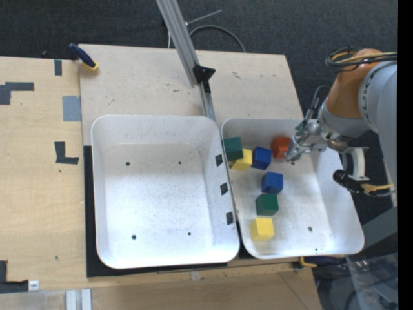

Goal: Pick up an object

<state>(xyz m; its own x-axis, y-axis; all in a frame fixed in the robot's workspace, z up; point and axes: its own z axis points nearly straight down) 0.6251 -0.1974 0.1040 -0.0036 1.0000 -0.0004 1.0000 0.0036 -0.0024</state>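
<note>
Reaching into the right white plastic bin (335,228) from the right, our metal two-finger gripper (295,151) hangs low at the far side, just beside the small orange block (280,146). We judge the pick barely begun: nothing is lifted, and the blue cube (261,157) and the other blocks lie untouched. Whether the jaws are spread or pressed together, we cannot tell.

A single fixed camera is looking down from above the bench (161,82) at a slant — taking in both white bins, the left bin (155,192) and the right bin (322,218), side by side, from a moderate height — with the arm (361,102) entering from the frame's right.
</note>
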